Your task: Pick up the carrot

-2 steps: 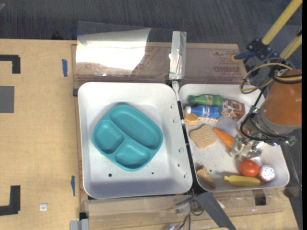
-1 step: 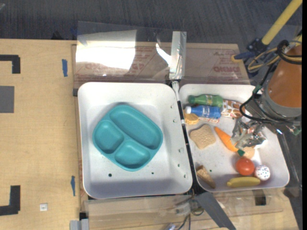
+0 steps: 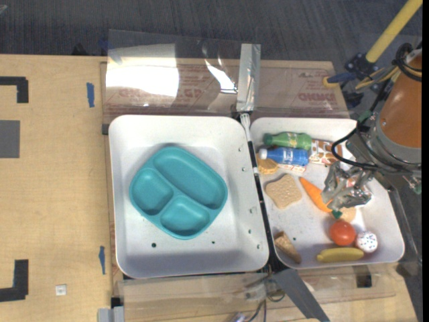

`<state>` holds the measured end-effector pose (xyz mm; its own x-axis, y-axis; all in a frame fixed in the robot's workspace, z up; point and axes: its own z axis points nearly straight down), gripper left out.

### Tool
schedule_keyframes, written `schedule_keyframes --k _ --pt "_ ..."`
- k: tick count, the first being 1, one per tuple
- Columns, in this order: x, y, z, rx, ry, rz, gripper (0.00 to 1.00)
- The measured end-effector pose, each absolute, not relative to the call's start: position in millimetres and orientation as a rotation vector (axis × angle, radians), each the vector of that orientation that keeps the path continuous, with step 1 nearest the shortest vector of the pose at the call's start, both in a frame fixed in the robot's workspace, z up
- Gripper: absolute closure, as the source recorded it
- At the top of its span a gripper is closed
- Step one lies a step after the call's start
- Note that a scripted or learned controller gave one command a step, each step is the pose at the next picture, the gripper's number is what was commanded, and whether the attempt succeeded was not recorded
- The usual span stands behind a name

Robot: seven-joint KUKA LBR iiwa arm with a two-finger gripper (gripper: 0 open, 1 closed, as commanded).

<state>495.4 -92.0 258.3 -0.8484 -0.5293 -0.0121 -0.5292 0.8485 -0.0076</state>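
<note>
An orange carrot (image 3: pixel 313 194) lies slanted in the middle of the right bin (image 3: pixel 389 247), its tip pointing up-left toward the cracker. My gripper (image 3: pixel 343 194) hangs just to the carrot's right, over its thick end, with its metal fingers pointing down into the bin. Whether anything is between the fingers is hidden by the gripper body.
The right bin also holds a green bottle (image 3: pixel 289 140), a blue-labelled bottle (image 3: pixel 284 156), a square cracker (image 3: pixel 285 191), a tomato (image 3: pixel 342 233), a banana (image 3: pixel 340 254), a white die (image 3: pixel 366 242) and a bread piece (image 3: pixel 287 246). A teal divided plate (image 3: pixel 177 190) sits in the left bin (image 3: pixel 127 139).
</note>
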Motion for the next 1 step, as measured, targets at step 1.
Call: schedule_keyframes --k 1 --pt "523.2 2.1 185.7 -0.635 3.077 0.006 1.0"
